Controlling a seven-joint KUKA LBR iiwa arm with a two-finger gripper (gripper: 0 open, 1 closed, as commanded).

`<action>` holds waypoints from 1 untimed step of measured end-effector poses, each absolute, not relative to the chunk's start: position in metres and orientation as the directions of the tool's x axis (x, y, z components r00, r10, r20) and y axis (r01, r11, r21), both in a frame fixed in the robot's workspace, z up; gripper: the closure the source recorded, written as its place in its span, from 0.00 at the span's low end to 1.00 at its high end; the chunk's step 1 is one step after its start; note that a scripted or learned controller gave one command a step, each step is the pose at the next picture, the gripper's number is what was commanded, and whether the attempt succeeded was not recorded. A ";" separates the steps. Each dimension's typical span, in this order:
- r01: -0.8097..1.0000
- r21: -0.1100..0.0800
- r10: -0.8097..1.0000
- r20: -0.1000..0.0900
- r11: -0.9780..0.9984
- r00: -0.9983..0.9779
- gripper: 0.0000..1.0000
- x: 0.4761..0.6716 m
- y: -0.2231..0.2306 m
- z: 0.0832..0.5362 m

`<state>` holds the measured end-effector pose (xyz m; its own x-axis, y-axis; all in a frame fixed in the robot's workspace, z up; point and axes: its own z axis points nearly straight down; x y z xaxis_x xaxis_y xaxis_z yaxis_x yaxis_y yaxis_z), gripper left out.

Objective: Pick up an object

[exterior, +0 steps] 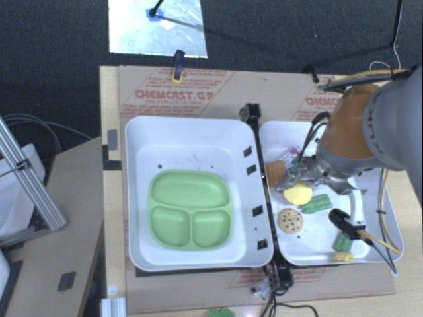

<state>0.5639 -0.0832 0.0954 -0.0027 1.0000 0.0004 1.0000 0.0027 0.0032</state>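
The right bin holds several small toy foods: a brown piece near its left wall, a yellow piece, a green ridged piece, a round cookie, a green piece and a small yellow bit by the front edge. A pinkish item lies farther back. My gripper reaches down from the right, low over the bin's middle, just above the yellow piece and beside the brown one. The wrist hides its fingers.
The left bin holds a light green three-compartment tray. A black hinge strip runs between the bins. The grey arm with its orange band covers the right bin's far right part.
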 end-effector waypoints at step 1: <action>1.000 0.006 1.000 0.001 0.009 -0.009 1.00 0.567 -0.011 0.189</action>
